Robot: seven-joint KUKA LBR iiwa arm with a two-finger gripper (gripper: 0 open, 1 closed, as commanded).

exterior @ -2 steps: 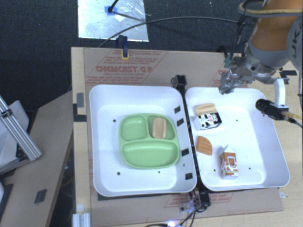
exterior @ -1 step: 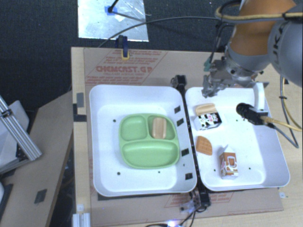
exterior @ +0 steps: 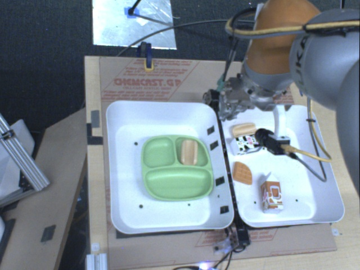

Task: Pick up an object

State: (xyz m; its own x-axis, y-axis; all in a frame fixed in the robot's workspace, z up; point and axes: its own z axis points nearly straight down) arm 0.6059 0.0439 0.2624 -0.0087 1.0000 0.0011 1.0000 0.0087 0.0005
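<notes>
Tool (exterior: 233, 110) above right bin (exterior: 320, 201), near bread-like item (exterior: 244, 129)

Two bins sit side by side on the bench, touching along their inner edges. In the left bin (exterior: 124, 167) lies a divided plate (exterior: 177, 181), and a bread roll (exterior: 189, 151) rests in its upper right compartment. In the right bin (exterior: 320, 201), another roll (exterior: 243, 130) lies at the back beside a small card (exterior: 246, 144). A cracker (exterior: 243, 172) lies nearer the front, with a small carton (exterior: 271, 193) to its right.
</notes>
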